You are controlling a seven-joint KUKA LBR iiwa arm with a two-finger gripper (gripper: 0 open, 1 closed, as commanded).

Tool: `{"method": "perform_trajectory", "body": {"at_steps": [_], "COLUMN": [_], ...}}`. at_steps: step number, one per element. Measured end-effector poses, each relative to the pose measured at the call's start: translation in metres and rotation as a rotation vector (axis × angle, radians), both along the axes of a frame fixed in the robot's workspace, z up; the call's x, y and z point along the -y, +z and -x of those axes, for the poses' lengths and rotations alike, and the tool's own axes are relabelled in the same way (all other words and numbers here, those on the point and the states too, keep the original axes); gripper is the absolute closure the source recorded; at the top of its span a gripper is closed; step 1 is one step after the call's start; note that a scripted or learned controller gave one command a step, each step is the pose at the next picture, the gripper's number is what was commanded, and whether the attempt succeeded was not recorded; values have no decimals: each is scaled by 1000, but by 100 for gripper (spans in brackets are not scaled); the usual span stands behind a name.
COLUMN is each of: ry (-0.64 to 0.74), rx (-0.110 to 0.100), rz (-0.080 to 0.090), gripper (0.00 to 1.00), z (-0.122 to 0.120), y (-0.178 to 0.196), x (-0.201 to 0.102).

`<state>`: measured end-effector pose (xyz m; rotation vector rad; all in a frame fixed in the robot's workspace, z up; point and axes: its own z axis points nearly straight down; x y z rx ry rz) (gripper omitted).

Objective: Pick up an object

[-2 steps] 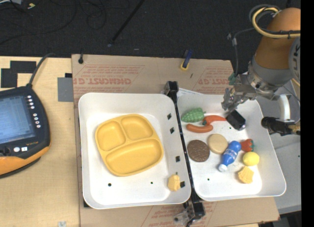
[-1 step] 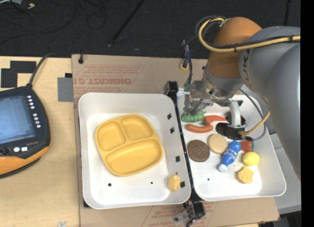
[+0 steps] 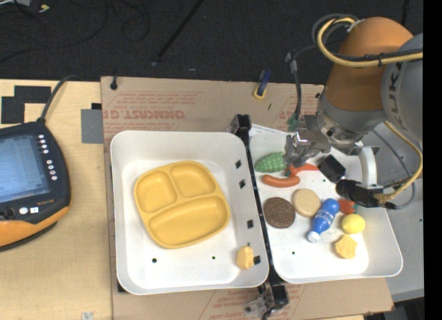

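No object is lifted yet, so judging by this the pick is at the approach stage, grasp and lift still to do.

Camera view: gripper (image 3: 298, 147) sits low over the upper left part of the right bin (image 3: 387, 260), arm reaching in from the right. Fingers are dark and small against the clutter; cannot tell if wide or narrow, and nothing is visibly between them. Closest items: green toy (image 3: 271, 162) just beside the fingers on their left, red-orange sausage (image 3: 278, 180) just below them, both resting on the bin floor. Likely target is one of these two, can't say which. Rest of the right bin: brown disc (image 3: 279, 211), tan disc (image 3: 306, 202), blue bottle (image 3: 323, 219), yellow ball (image 3: 353, 224), yellow lump (image 3: 345, 246), all well clear of the fingers. Left bin (image 3: 124, 256) on the counter holds a yellow divided plate (image 3: 181, 202) and a small yellow piece (image 3: 244, 257).
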<state>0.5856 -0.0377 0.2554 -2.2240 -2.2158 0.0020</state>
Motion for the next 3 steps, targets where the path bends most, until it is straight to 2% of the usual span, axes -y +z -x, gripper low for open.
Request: {"method": "perform_trajectory", "body": {"at_steps": [1,2,3], "ry": [6,11,9], "rx": [9,-1,-5], "rz": [-1,-1,1], "gripper": [100,100,100], "z": [70,111,110], "y": [116,121,129], "x": [-9,-76,-74]}}
